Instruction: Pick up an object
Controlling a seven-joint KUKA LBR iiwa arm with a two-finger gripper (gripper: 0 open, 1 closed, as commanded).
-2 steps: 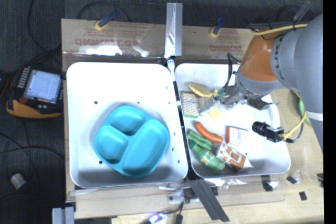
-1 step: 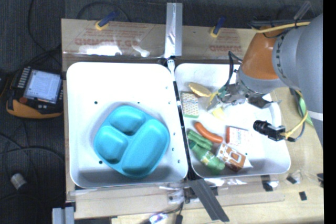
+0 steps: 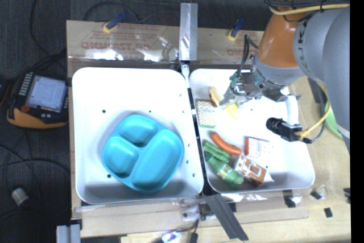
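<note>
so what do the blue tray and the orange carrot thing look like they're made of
The blue tray looks like moulded plastic: one even colour, smooth rounded compartments, a soft sheen. The orange carrot in the right bin looks like toy plastic, uniformly coloured and smooth, though it is too small to be sure.

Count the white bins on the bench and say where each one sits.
2. The left bin holds a blue divided tray; the right bin holds small items, under the arm.
</note>
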